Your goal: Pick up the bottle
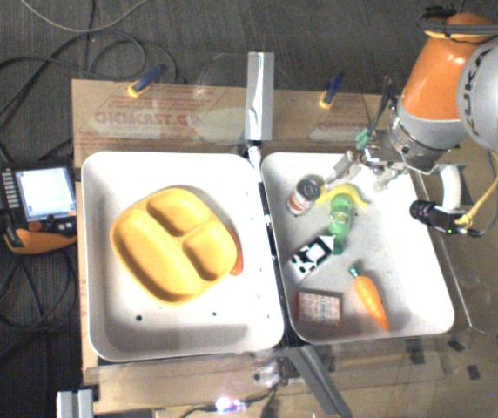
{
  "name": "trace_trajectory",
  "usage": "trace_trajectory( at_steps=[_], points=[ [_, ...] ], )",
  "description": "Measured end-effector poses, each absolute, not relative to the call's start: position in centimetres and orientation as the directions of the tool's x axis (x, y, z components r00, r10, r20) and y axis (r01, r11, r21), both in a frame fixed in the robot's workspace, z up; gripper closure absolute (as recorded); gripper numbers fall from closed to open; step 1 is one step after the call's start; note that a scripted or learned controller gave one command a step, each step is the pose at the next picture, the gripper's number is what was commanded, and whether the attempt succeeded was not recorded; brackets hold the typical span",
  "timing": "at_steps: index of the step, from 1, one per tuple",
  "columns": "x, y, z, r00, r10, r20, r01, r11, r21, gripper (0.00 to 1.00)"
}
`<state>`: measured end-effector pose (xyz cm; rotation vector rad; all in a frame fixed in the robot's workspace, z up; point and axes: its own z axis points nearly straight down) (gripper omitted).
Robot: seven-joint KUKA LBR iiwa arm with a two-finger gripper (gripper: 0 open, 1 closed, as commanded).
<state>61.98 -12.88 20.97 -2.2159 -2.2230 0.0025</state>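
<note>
1 bottle [340,220] lying in right bin [432,277] | fingers [354,165] spread, holding nothing, above it

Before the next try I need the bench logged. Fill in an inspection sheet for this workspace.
Surface: two white bins side by side, left bin and right bin, on a brown board.
Job's things: green bottle lying in the right bin, not held.
Clutter: yellow tray in the left bin; in the right bin a can, banana, black-and-white block, carrot and brown card.
Grippers: tool over the right bin's far edge, above the banana; nothing seen between its fingers.
Cables: several loose on the carpet, far and left.
Surroundings: handheld screen left of the bench.
</note>
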Motion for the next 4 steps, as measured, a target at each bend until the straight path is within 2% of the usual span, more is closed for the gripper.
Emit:
trace_trajectory(
  at_steps=[1, 2, 3, 4],
  points=[
    [61.1, -15.1, 9.4, -0.09, 0.996, 0.0, 0.996, 0.09, -0.001, 0.0],
    [61.1, -15.1, 10.2, -0.089, 0.996, 0.002, 0.996, 0.089, -0.003, 1.0],
    [61.3, -13.7, 9.3, -0.309, 0.951, -0.007, 0.951, 0.309, 0.006, 1.0],
    [66.1, -15.1, 15.9, -0.381, 0.925, -0.001, 0.925, 0.381, 0.0, 1.0]
  ],
)
